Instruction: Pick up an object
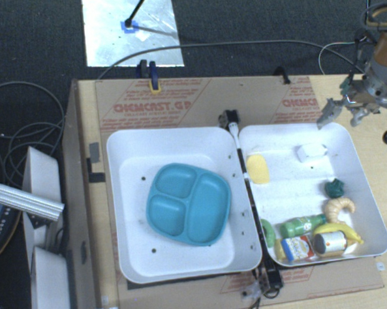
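**Claw hangs above the right bin, nothing held**

The claw [345, 110] sits at the upper right of the frame, over the back rim of the right bin [363, 173], its fingers spread apart and holding nothing. The nearest object, a small white block [310, 152], lies just below and left of it; the rest crowd the bin's lower corner.

My arm [385, 54] is running off the right edge, so most of it is going unseen. My gripper [345, 110] is showing too small to read its state. In the right bin [361, 166], the can [330, 243] is covering part of the banana [347, 231], and the carton's [296, 249] label is blurring.
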Tool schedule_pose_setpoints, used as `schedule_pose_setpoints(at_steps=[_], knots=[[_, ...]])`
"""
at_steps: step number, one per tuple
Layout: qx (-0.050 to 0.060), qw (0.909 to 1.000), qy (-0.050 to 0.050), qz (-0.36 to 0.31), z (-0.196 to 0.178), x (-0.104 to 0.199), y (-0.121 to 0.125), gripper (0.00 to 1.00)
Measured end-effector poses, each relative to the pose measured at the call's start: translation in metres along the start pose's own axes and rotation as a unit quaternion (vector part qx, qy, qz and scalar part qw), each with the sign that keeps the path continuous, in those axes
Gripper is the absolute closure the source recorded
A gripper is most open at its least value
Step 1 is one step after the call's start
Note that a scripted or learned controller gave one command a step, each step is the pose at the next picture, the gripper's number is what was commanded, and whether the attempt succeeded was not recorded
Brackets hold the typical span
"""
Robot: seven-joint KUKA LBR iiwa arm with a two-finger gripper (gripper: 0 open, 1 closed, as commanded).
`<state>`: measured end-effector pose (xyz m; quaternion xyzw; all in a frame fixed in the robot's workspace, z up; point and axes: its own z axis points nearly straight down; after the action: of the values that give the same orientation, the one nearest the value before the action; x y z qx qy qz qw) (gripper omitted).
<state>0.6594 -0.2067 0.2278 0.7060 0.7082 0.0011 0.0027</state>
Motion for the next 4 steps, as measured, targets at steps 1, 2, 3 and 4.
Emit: schedule_pose_setpoints(at_steps=[1,2,3,4], knots=[[0.0,1.0,0.0,0.0,-0.016,0.0,-0.001,0.0],[0.001,1.0,0.0,-0.001,-0.023,0.0,0.01,0.0],[0.001,1.0,0.0,-0.001,-0.037,0.0,0.01,0.0],[0.001,1.0,0.0,-0.001,-0.037,0.0,0.01,0.0]])
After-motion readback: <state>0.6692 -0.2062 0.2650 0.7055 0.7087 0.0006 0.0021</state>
